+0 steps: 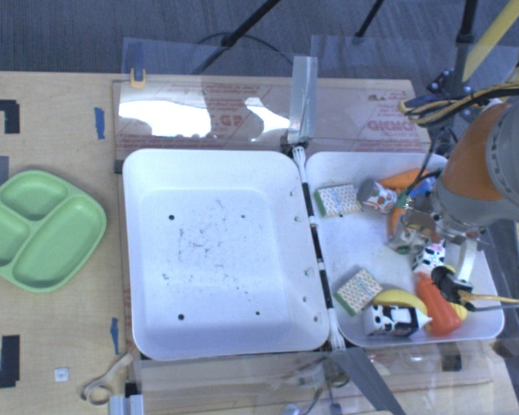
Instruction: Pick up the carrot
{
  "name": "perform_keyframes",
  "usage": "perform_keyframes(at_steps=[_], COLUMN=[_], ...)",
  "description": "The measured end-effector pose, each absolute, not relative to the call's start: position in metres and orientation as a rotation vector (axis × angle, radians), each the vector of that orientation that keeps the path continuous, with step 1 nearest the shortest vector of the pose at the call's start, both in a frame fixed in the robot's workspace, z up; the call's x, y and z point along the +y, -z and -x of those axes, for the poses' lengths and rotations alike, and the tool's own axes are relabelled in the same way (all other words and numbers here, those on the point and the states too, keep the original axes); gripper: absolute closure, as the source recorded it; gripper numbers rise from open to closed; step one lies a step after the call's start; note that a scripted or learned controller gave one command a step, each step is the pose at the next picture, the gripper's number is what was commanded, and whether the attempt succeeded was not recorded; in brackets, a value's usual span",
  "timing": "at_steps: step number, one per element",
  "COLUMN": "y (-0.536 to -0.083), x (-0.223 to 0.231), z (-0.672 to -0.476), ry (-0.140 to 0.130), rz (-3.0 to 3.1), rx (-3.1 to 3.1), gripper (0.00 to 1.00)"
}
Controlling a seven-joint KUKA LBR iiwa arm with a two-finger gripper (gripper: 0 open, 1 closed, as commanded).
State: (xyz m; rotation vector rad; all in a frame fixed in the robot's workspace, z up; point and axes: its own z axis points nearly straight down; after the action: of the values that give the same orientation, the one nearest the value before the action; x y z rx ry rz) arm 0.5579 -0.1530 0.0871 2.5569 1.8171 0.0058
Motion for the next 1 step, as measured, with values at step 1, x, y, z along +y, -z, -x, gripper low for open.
perform_keyframes(at_steps=[1], y=[-0.1804], x=[-0.1073], z=[-0.6023], ry=[0.0], rz=[-2.453], rx=[1.962], gripper=[1.0])
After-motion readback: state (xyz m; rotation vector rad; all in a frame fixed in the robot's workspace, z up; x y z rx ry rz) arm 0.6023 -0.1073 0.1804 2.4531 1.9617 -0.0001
